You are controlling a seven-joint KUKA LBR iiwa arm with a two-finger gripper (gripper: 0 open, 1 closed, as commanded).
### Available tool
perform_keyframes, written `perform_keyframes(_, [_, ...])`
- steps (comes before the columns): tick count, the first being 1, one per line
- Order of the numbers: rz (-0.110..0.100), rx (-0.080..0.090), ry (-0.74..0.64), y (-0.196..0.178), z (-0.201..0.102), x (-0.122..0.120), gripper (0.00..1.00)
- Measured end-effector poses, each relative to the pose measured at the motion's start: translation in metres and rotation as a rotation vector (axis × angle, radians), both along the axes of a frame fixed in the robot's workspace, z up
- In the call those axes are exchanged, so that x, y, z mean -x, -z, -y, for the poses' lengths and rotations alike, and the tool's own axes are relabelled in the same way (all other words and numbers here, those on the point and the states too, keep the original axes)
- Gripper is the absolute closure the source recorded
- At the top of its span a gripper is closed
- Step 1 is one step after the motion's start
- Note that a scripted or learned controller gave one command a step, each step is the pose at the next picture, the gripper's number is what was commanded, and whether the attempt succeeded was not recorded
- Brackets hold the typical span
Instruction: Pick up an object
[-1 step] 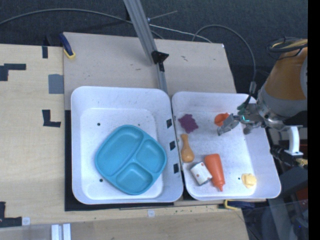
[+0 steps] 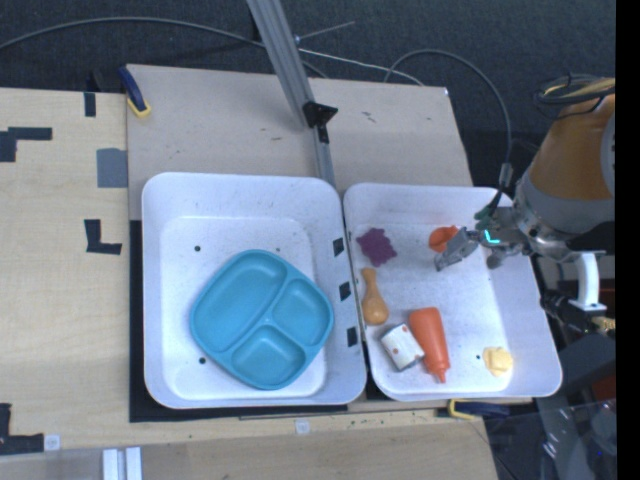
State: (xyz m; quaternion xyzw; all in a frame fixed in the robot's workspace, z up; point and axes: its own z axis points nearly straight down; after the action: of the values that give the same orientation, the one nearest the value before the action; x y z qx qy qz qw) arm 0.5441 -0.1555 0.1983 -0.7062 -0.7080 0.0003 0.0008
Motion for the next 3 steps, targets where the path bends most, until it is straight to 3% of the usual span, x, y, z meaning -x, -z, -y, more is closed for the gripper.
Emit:
perform_keyframes(2, [-0.006,0.0,0.001,0.106,-0.011,0.0,0.0])
perform_keyframes(3, [-0.003,0.0,-0.001,0.093,-0.011,-0.002,1.0])
